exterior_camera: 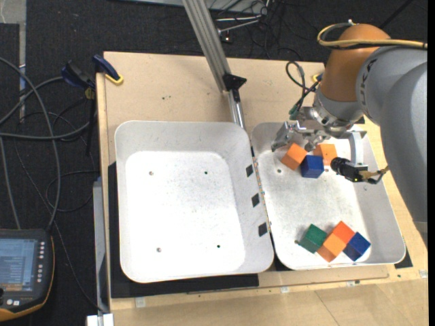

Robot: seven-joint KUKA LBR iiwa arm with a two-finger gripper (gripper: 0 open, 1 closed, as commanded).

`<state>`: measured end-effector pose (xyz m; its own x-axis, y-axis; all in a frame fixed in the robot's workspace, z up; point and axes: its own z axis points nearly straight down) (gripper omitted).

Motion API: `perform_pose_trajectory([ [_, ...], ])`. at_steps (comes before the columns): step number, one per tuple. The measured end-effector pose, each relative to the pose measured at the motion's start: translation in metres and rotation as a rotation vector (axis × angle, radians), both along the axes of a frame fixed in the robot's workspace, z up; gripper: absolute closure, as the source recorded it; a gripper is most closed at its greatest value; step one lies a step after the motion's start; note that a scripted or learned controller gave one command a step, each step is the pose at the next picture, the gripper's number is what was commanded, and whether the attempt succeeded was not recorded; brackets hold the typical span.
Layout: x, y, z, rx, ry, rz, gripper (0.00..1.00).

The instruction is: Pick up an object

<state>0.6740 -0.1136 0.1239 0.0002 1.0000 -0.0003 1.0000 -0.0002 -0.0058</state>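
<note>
My gripper (304, 140) hangs over the far end of the right bin (340, 202), coming down from the orange-banded wrist. Just below it lie an orange block (294, 157) and a blue block (312, 166), touching each other. A second orange block (327, 152) sits right behind them, partly hidden by the gripper's metal body. At the near end of the same bin a green block (313, 238), an orange block (337, 240) and a blue block (357, 246) lie in a tight row. I see nothing lifted off the bin floor.
The left bin (136, 202) stands beside the right one, with their rims meeting at the middle. A slanted metal pole (207, 36) runs down to the bench's far edge near the bins. Cables and a tablet (20, 270) lie off the bench's left side.
</note>
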Motion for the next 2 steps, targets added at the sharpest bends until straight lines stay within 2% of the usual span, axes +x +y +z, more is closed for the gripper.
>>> perform_pose_trajectory([
  [1, 0.001, 0.0, -0.029, -0.002, -0.007, 0.001, 0.0],
  [2, 0.001, 0.0, -0.017, -0.002, -0.009, 0.001, 1.0],
])
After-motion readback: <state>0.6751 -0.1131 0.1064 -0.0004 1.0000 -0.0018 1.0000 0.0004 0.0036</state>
